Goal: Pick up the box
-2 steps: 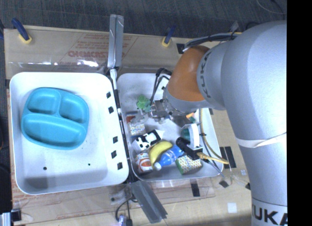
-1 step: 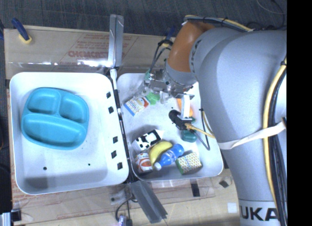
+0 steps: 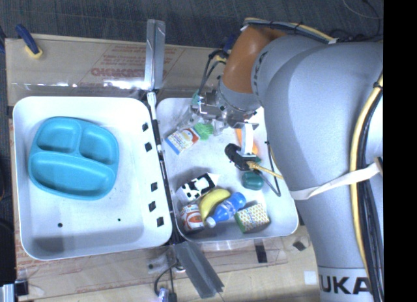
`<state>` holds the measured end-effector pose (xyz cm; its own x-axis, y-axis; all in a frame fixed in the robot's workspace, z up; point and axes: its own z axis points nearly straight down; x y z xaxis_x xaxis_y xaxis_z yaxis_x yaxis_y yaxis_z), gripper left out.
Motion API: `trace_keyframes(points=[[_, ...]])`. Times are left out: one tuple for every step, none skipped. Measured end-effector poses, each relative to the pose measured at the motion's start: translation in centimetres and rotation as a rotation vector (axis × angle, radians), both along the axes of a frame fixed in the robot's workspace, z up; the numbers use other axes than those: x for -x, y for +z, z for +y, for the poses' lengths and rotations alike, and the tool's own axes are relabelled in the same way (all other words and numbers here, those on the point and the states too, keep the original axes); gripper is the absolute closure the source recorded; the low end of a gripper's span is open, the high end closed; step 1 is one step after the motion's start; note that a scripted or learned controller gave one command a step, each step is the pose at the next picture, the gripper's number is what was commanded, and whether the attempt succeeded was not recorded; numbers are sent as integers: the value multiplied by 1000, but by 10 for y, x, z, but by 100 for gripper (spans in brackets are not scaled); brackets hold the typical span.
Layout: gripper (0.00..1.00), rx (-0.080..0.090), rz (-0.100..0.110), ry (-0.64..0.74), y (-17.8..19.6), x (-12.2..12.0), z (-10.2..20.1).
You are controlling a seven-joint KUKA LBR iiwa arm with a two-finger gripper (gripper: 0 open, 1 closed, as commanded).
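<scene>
Camera view looks down on my grey arm (image 3: 326,111), which comes in from the right and covers much of the right bin (image 3: 171,183); the orange band (image 3: 244,56) sits above my wrist, over that bin's far edge. Left of the right bin, touching it along the divider, lies the left bin (image 3: 78,229), with a blue divided plate (image 3: 73,157) resting in its far half.

My gripper (image 3: 212,113) hangs over the far part of the right bin. I cannot tell how far my jaws stand apart, since the wrist housing and cables hide them, and I see nothing held between them.

The box (image 3: 182,139), small and white with blue and orange print, lies flat on the floor of the right bin, in its far left part, just beside my gripper, on the near left side of it. A small green thing (image 3: 204,129) lies between the box and my gripper.

Nearer the front of the right bin, well apart from the box, a cluster lies together: a black-and-white item (image 3: 197,186), a banana (image 3: 214,201), a blue bottle (image 3: 228,208) and a patterned green block (image 3: 252,216).
</scene>
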<state>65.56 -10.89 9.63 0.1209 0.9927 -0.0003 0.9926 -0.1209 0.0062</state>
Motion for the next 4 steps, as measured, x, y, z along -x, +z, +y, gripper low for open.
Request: trace_keyframes(points=[[100,-2,-2,10,12,-2,3],[0,-3,-2,10,12,-2,4],[0,-2,7,-41,96,-1,40],[0,-1,5,-37,-3,1,6]])
